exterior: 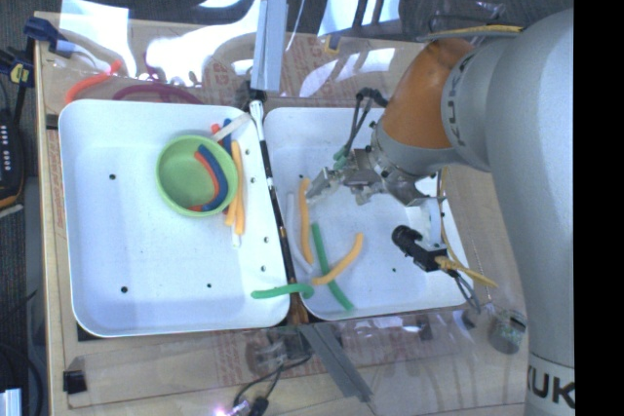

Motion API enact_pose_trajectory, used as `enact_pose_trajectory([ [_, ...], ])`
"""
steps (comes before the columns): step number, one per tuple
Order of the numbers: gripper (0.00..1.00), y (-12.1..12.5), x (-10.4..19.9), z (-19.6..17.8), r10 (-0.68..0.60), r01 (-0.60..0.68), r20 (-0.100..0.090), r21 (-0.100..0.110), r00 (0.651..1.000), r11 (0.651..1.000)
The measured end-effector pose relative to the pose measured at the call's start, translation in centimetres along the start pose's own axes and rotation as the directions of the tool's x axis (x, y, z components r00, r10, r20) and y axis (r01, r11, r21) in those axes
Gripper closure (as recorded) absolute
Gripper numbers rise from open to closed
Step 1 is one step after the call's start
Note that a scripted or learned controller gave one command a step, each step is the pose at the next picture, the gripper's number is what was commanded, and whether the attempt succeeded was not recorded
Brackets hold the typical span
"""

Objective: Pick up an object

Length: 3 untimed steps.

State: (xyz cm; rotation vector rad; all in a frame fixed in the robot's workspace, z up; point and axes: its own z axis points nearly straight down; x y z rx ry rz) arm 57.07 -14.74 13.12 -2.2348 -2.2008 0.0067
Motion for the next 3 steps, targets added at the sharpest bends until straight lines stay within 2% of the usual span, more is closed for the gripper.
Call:
enact_pose_trajectory([
  [1,0.00,1.0,2.9,3.9,-0.146,0.146,0.003,-0.005,0.989,0.989],
  [2,1.00,1.1,3.1,2.7,-0.152,0.152,-0.003,-0.003,0.988,0.988],
  [3,0.00,1.1,3.1,2.7,-0.153,0.153,-0.003,-0.002,0.988,0.988],
])
